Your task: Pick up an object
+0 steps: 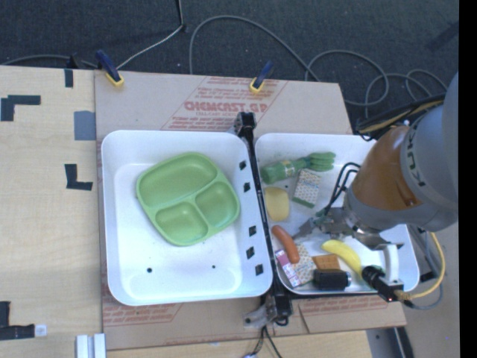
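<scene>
My gripper [313,226] hangs low over the middle of the right bin [350,144], below the orange-banded wrist [380,174]. Just left of it lie a pale yellow block [277,203] and a red sausage [285,243]. A banana [343,253] lies just below the gripper, on its right. A patterned packet [307,186] and a green bottle-like toy [298,166] sit further back. The view shows nothing clearly held by the gripper.
The left bin [119,222] holds a green divided plate [190,198]. At the right bin's front lie a black object [330,279], a brown cracker [325,262] and a second patterned packet [294,268]. A black divider [253,200] separates the bins.
</scene>
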